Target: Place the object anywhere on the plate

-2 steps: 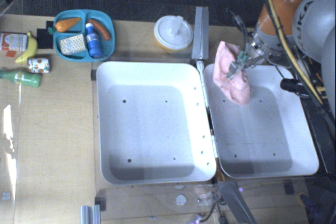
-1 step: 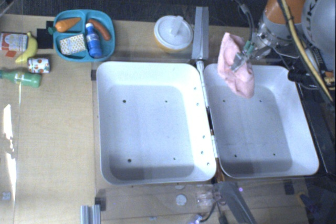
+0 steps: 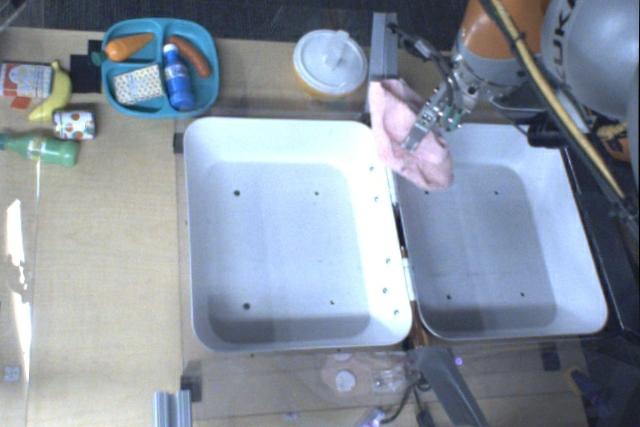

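Your pincer (image 3: 425, 127) sits over the far left corner of the right bin (image 3: 570, 310), and its fingers are clamped on a pink cloth (image 3: 400, 140). You can see the cloth bunched between the fingertips, with its folds hanging down and spreading both ways: one lobe drapes over the ridge where the two bins meet, the other droops toward the right bin's floor. Whether the lowest fold touches that floor you cannot tell from this angle.

Behind the pincer, the arm (image 3: 590, 25) rises to the far right corner of the view, its orange band just above the wrist and a yellow cable running along it.

The left bin (image 3: 210, 315) lies just beside the right one, their rims touching along the middle ridge.

Beyond the bins, at the far edge of the bench (image 3: 100, 295), a yellow plate (image 3: 318, 81) with a white lid on it stands close to the left bin's far right corner, just left of the hanging cloth. Further left along that edge you have a blue divided tray (image 3: 205, 75) holding toy foods. At the bench's far left corner lie a toy banana (image 3: 52, 91), a small can (image 3: 73, 124) and a green bottle (image 3: 40, 149).
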You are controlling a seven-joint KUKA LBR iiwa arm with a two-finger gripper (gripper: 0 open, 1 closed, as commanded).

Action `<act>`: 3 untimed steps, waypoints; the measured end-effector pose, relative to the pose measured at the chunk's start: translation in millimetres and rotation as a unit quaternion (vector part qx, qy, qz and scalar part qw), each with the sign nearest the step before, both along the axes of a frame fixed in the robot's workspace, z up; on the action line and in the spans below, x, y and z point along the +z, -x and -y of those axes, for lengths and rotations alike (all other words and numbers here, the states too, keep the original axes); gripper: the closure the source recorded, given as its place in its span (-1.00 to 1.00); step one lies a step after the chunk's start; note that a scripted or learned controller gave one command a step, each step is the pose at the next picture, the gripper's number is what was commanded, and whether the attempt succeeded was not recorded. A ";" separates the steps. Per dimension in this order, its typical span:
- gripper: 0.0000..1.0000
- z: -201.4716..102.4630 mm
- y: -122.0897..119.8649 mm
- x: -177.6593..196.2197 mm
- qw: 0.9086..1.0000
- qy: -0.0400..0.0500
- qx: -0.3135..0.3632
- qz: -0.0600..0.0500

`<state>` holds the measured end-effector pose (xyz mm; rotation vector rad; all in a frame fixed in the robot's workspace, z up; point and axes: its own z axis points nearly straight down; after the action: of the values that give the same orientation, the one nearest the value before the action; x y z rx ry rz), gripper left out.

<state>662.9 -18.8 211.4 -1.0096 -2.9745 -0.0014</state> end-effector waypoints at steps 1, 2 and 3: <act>1.00 -57.6 2.9 1.0 0.980 0.000 0.199 0.001; 1.00 -106.6 7.9 12.4 0.947 0.000 0.320 0.002; 1.00 -164.2 12.0 19.3 0.947 0.000 0.322 0.002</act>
<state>650.9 145.4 230.7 0.0007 -3.1441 -0.0038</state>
